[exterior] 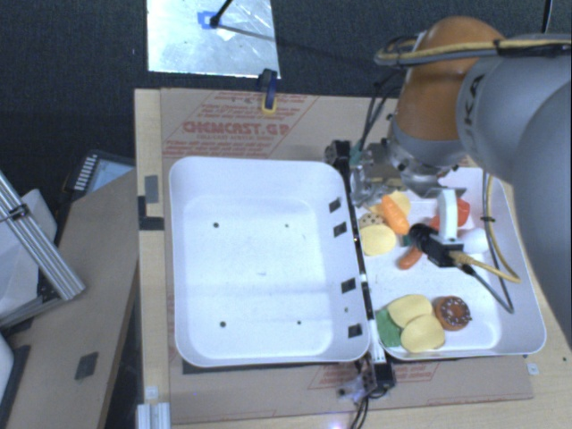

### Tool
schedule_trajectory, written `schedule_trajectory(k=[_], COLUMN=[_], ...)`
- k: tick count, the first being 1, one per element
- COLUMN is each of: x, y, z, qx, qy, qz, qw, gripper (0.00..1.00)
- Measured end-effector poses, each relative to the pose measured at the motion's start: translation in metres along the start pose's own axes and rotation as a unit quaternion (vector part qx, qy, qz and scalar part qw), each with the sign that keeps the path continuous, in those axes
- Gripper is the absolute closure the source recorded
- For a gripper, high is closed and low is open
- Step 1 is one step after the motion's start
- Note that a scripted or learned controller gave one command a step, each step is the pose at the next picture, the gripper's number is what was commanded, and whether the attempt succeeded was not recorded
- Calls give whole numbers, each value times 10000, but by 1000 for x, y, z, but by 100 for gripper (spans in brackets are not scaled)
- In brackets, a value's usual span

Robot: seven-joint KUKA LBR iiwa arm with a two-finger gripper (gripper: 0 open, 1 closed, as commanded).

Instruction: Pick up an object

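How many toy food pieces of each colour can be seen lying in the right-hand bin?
Yellow: 4, pale yellow rounded pieces
Orange: 1, orange carrot-shaped piece
Red: 2, small red sausage-shaped piece, red piece
Green: 1, green flat piece
Brown: 1, brown ring doughnut
Total: 9 visible

From my remote seat: the arm (523, 105) comes in from the right edge, a bulky grey link across the upper right, orange band (442, 70) above the wrist, wrist bent down toward the bench. The gripper (365, 179) sits low at the end of the wrist, dark metal hardware pointing down and slightly left; it is too cluttered and small for me to read. Yellow and black cables (487, 266) loop off the wrist and trail down the arm's lower side.
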State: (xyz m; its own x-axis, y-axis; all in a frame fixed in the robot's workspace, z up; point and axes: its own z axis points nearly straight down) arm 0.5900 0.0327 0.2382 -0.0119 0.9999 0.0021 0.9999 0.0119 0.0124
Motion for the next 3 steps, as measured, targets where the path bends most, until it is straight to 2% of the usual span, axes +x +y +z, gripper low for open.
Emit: schedule_trajectory(k=[1, 2, 3], x=[67, 134, 210], y=[-31, -37, -103], z=[-15, -53, -93], qx=[58, 41, 54], qy=[10, 14, 21], qz=[4, 1, -17], qw=[10000, 10000, 10000], gripper=[100, 100, 100])
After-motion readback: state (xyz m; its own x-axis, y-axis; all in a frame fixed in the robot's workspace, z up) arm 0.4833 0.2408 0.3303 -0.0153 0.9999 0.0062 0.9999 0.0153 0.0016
